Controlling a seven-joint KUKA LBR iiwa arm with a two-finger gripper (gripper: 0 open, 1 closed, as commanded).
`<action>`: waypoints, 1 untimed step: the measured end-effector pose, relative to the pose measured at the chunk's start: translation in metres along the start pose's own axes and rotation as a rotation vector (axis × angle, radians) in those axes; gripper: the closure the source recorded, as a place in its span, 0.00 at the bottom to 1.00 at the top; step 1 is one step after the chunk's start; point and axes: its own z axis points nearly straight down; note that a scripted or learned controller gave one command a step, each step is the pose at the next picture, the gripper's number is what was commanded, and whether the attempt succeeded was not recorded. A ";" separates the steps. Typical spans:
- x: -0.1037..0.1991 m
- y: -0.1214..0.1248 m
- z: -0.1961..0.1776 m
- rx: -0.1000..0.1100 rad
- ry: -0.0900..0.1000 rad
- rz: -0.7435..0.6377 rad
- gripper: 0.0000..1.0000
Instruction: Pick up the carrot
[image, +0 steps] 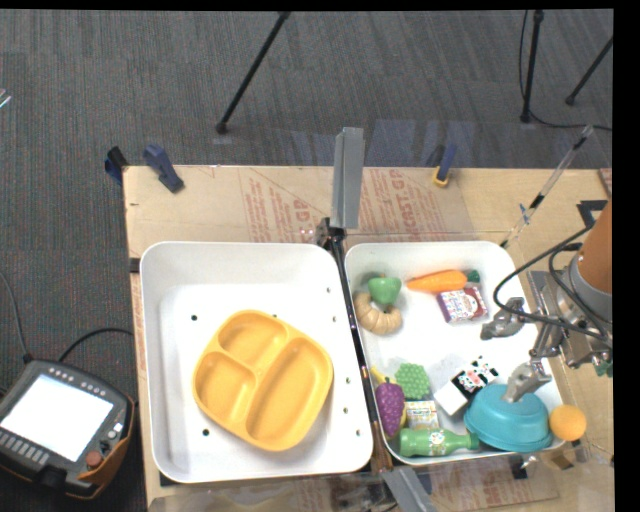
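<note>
Up near the back wall of the right bin (500, 255) lies the carrot (437, 281), a smooth orange taper stretched roughly left to right, its thicker end toward the right where a small dark green stub caps it. Just in front of it sits a small square packet (462, 303) with a pink and white printed face, close to the carrot but not clearly touching. To the left, a glossy green pear-shaped piece (384, 291) rests on a tan ring like a braided pastry (379, 317). Further forward in the same bin are a bumpy green lump (412, 379), a dark purple oblong piece (390, 403), a small box with a green and yellow label (421, 412), a green bottle (435, 441) lying on its side along the front wall, a black and white patterned block (470, 382), and a rounded teal bowl (510, 420) turned upside down in the front right corner. A smooth orange ball (567, 422) sits just outside the bin's right wall, beside the bowl. The gripper (518, 348) hangs over the right side of this bin, well apart from the carrot, its two pale metallic fingers (500, 322) spread wide with nothing between them. The left bin (160, 300), a shallow white plastic tray with rounded corners, holds a yellow divided plate (263, 378) with three moulded compartments.
</note>
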 end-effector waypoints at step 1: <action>0.014 0.025 0.105 0.000 -0.004 -0.030 0.00</action>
